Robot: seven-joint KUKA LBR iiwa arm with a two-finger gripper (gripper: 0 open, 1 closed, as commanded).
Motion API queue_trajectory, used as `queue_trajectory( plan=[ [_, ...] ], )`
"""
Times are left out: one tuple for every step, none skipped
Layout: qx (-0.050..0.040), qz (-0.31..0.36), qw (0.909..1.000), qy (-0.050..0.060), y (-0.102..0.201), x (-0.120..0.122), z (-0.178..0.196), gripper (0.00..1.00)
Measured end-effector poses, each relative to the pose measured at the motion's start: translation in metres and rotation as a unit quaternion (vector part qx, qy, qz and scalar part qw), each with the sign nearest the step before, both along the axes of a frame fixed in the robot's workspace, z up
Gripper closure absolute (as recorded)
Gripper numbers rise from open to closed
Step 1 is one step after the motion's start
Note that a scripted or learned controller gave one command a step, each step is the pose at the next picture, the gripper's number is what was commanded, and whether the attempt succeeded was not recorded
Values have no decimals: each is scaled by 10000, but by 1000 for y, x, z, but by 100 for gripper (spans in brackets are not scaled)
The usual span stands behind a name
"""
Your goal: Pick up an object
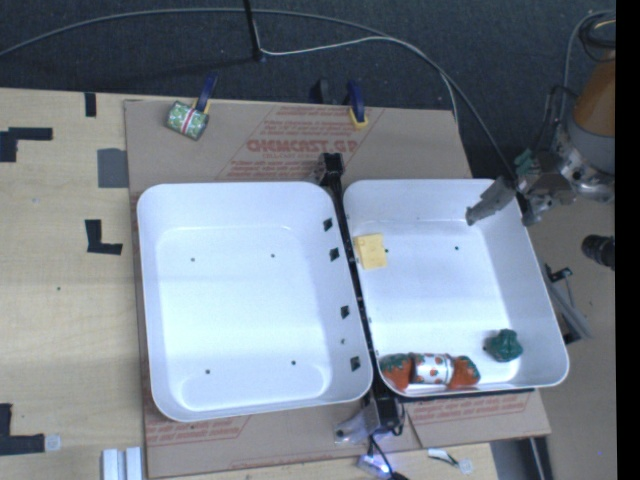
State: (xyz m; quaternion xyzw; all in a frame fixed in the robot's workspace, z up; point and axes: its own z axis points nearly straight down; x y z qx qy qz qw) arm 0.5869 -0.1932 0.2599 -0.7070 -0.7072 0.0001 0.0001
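Your hand (492,204) is hanging over the far right corner of the right bin (520,268), just inside its rim, and it is touching nothing; you cannot tell how its grip is set, since it is showing as one blurred grey wedge. Nothing is sitting in it. The objects are lying apart from it in the same bin: a yellow block (371,251) is resting against the left wall, an orange-and-white toy (430,370) is lying along the near wall, and a green lump (504,345) is sitting in the near right corner.
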Motion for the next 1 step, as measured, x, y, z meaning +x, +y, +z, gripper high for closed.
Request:
queue_trajectory(
  plan=[
    [15,-8,10000,60,-5,-52,-169,0]
  ],
)
